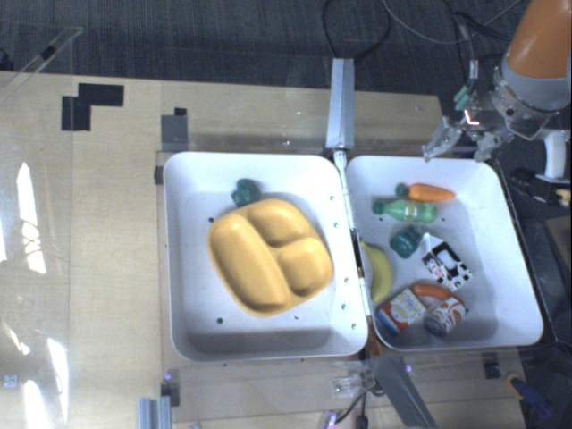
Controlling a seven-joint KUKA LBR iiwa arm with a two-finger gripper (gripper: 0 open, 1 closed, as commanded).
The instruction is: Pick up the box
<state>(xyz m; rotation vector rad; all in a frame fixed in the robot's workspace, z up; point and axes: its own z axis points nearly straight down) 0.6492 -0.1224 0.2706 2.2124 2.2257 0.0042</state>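
A small white box with black patches (445, 266) lies in the right bin (509, 239), right of centre. A second small box, orange and white (404, 310), lies near that bin's front wall beside a can (444, 315). My gripper (462, 146) hangs over the right bin's back rim, well behind both boxes. Its two fingers are spread apart with nothing between them, so it is open. The arm's orange band (539, 25) rises above it at the top right.
The right bin also holds a carrot (429, 192), a green bottle (407, 210), a teal object (406, 240) and a banana (379, 272). The left bin (183, 266) holds a yellow divided tray (268, 254) and a green item (246, 190). Cables lie behind the bins.
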